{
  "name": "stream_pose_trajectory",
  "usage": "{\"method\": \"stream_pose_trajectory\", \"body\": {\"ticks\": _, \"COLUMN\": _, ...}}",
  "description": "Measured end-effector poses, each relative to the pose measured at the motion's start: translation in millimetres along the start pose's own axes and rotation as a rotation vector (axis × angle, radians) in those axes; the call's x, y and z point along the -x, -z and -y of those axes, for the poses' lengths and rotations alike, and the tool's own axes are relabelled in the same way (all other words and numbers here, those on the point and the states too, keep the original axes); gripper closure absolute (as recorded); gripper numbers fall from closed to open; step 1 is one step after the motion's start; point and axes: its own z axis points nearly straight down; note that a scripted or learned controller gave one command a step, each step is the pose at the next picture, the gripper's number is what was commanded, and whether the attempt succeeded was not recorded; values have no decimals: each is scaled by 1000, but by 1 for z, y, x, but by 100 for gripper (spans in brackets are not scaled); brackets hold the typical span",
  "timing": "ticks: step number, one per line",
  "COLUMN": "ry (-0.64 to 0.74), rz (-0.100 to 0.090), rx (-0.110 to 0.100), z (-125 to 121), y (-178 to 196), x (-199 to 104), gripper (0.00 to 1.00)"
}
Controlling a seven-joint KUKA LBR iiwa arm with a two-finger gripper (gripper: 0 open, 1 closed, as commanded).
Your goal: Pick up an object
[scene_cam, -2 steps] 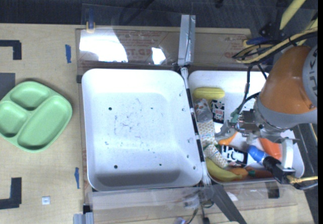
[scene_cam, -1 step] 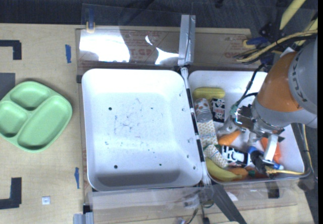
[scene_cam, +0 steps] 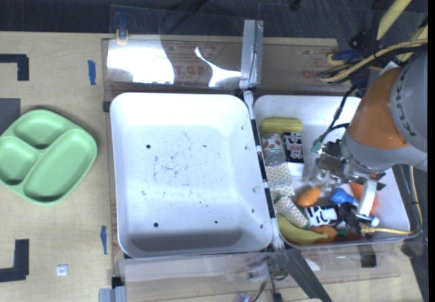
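Green tray (scene_cam: 46,156) beside white bins (scene_cam: 183,107)

light: bright, even, from overhead | glare: strong white patches on clear panel (scene_cam: 173,56) behind left bin (scene_cam: 136,124), washes out detail | shadows: soft, short, along bin's near wall | focus: fairly sharp at ctr, small items in right bin (scene_cam: 401,215) slightly soft | floor at top dim | edge distortion: slight

Pale wooden surface (scene_cam: 61,62) bearing two shallow white plastic bins (scene_cam: 129,124) side by side, and a green three-compartment plate (scene_cam: 45,155) at left.
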Motion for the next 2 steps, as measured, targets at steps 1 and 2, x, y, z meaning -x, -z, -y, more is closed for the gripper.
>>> {"method": "stream_pose_trajectory", "body": {"ticks": 1, "ry": 86, "rz": 0, "rx": 6, "z": -74, "y": 55, "x": 27, "gripper": 100}}
{"method": "stream_pose_trajectory", "body": {"ticks": 2, "ry": 87, "rz": 0, "rx": 5, "z": -74, "y": 55, "x": 26, "gripper": 0}}
